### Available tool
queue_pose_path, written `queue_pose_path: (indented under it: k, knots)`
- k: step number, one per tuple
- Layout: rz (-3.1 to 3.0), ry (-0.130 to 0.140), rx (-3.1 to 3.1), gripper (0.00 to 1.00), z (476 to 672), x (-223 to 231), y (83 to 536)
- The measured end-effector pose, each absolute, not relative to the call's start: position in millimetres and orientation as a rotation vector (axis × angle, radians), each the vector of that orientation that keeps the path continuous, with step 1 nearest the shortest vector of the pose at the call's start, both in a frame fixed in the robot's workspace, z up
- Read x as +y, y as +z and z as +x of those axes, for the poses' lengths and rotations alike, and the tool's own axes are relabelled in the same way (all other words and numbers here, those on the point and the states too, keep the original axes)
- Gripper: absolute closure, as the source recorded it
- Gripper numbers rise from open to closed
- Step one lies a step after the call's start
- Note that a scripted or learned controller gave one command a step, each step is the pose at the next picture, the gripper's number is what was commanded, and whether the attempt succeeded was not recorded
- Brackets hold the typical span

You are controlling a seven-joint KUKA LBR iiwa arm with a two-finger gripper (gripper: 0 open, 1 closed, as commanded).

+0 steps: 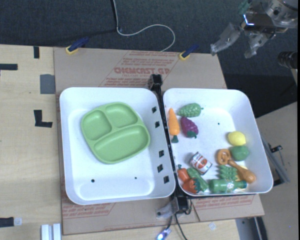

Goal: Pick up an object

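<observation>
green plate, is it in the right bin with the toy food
No, the green plate lies alone in the left bin.

A robotics lab: taped cardboard sheet [140,69] under two white bins [75,184], cable [140,31] trailing across dark carpet.

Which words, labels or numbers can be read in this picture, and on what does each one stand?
"CHEMCAST GP" (best reading, blurred), red print on the cardboard sheet behind the bins.
Smaller red lines around that word: too blurred to read.
Label on the small can in the right bin: too small to read.
Nothing else legible.
</observation>
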State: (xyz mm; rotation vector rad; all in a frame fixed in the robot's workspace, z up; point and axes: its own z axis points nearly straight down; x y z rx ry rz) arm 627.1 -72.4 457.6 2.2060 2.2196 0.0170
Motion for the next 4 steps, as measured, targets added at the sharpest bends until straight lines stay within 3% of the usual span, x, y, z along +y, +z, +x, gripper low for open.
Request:
queue_pose_path:
  k: [1, 2, 3, 4]
  knots:
    - [2.217, -0.003, 2.224, 1.0, 627.8, -74, 456]
    - [2.22, -0.008, 2.232, 1.0, 576.9, -18, 402]
    - [2.217, 0.003, 2.223, 1.0, 526.1, -21, 471]
    - [2.214, -0.005, 2.235, 1.0, 482.2, 50, 444]
